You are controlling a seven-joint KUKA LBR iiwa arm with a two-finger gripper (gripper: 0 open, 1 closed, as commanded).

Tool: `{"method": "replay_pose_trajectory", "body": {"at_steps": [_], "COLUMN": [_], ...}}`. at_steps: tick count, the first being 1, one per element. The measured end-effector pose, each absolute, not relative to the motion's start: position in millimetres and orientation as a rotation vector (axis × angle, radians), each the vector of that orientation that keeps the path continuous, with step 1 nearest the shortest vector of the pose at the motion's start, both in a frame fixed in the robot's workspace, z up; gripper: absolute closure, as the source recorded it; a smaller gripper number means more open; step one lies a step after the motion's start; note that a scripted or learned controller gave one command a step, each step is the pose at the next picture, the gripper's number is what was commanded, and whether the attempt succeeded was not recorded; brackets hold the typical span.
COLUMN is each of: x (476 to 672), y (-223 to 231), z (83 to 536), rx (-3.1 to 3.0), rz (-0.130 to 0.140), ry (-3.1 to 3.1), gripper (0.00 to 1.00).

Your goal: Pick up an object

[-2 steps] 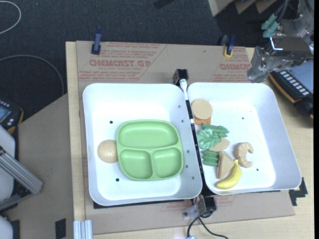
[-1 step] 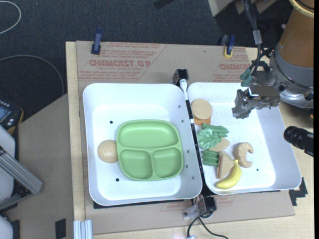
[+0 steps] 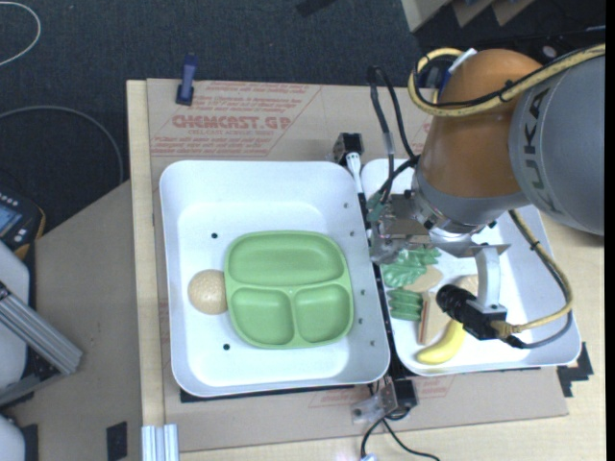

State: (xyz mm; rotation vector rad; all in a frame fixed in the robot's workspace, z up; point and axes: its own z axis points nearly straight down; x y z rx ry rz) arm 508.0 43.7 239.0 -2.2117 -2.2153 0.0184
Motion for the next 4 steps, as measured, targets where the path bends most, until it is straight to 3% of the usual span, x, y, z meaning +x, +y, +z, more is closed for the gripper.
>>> {"method": "replay_pose_trajectory", "body": {"at_steps": [1,2,3,4], "x": [502.7,490.9,479.6,484.8], "y": [34.2,17.9,5.9,22.4], "z": [392.2,293.7,355.5,175.8], "rx": [-2.228,-2.221,-2.226,-2.214], "rz": [-0.023,0.013,-0.008,0.018], "ry": [-2.231,-2.212,-2.224,-2.212], "gripper": [1.00,1.00,1.00,1.00]}}
